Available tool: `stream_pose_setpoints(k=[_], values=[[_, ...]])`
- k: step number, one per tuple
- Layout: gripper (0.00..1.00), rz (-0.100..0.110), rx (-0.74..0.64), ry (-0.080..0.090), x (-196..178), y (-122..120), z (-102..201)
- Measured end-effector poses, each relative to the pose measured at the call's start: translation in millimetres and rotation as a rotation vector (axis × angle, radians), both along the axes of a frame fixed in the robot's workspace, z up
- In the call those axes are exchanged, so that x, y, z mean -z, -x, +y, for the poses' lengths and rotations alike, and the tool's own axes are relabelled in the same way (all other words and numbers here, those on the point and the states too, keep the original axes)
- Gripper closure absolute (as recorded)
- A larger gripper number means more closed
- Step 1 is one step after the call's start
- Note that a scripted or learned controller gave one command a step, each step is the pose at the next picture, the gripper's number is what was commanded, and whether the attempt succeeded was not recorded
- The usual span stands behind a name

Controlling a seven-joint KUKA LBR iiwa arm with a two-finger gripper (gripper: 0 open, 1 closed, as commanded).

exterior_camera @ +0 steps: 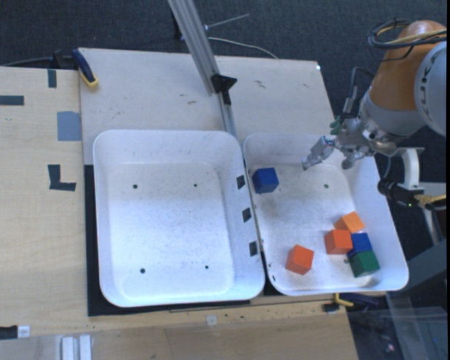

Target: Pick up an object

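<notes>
at the upper right of the frame, the end effector (331,154) is seen spread wide with nothing between its fingers, above the right bin (285,201); a blue cube (265,179) lies left of it.

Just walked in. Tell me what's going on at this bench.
A grey and orange arm reaches in from the right, its end effector hovering over the far part of the right bin with nothing in it. In that bin lie a lone blue cube, a lone orange cube and a cluster of four cubes. No pick has happened yet.
</notes>
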State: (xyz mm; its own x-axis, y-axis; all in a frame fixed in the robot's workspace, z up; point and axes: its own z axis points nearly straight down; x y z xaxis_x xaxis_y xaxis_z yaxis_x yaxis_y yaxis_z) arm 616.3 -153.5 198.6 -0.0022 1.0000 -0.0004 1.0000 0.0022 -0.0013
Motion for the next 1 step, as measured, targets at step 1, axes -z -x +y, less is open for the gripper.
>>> stream_pose_setpoints(k=[1], values=[[0.0, 0.007, 0.005, -0.001, 111.0, 64.8, -30.5]])
